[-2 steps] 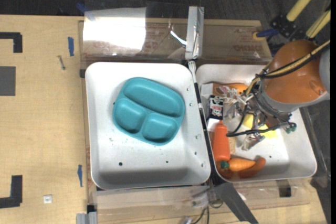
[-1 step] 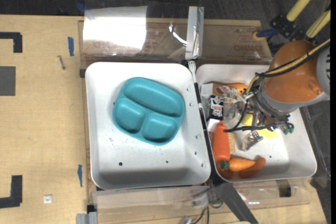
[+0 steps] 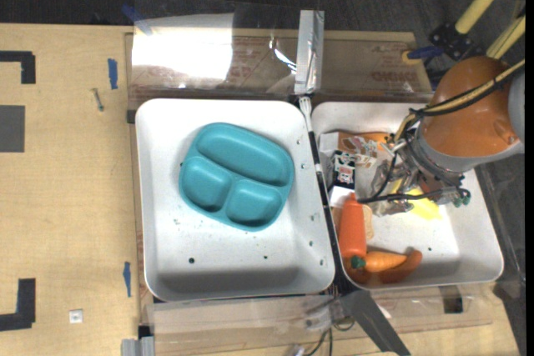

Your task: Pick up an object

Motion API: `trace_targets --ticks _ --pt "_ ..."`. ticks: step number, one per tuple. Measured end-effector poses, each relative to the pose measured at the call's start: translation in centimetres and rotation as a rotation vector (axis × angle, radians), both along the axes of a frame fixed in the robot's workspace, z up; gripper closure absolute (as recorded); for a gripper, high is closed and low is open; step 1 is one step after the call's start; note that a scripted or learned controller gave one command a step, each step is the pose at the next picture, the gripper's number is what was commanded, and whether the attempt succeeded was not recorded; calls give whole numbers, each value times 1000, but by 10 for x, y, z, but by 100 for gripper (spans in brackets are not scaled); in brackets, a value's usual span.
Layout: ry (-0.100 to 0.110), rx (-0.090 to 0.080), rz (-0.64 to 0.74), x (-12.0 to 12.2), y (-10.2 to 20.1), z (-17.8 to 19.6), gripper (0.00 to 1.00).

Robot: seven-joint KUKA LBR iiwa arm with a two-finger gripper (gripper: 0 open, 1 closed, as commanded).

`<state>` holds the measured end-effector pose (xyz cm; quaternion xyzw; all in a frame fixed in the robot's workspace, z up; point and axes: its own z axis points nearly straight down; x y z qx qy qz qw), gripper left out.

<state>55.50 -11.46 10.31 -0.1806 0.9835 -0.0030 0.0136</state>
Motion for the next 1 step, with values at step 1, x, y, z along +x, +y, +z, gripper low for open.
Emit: trace_targets --ticks 1 --pt "9 4 -127 15 52 135 100"
